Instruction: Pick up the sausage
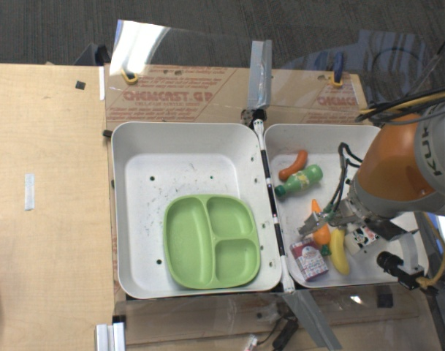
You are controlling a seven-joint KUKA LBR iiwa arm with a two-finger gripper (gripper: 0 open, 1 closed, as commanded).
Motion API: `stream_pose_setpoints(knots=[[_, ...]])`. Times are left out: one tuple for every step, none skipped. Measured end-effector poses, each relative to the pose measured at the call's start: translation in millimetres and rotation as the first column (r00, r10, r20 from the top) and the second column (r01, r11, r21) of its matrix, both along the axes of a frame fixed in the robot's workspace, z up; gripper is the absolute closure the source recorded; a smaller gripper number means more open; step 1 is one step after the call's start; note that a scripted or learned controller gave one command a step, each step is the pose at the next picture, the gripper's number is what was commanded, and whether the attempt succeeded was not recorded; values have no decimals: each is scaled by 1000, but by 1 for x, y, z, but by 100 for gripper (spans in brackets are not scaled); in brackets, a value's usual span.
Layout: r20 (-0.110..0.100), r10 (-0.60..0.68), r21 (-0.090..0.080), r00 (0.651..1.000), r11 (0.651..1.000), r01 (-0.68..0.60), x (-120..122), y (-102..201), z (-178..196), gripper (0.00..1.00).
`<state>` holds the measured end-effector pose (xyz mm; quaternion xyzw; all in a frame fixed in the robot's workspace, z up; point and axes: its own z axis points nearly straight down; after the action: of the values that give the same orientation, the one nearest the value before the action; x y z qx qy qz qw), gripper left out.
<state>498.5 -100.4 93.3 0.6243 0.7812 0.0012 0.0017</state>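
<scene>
Two white bins sit on a wooden bench; the right bin (pixel 368 134) holds the sausage (pixel 293 164) at its eleven o'clock corner, above a green bottle (pixel 298 181). Toward five o'clock from it, the gripper (pixel 318 224) hovers over a carrot (pixel 320 229) and banana (pixel 339 251), likely misaimed; whether it is open, I cannot tell

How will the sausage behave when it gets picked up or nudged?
The sausage looks round and smooth, so it may roll or slip if pinched off-centre. Its slight curve and small size suggest a light, probably stiff toy. It lies beside the green bottle, so a nudge could shove both.
</scene>
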Motion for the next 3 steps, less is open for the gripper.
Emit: stream_pose_setpoints(knots=[[-6,-5,1,1000,1000,5,-2,-1,6,100],[-6,-4,1,1000,1000,4,-2,-1,6,0],[-7,-8,1,1000,1000,8,-2,-2,15,100]])
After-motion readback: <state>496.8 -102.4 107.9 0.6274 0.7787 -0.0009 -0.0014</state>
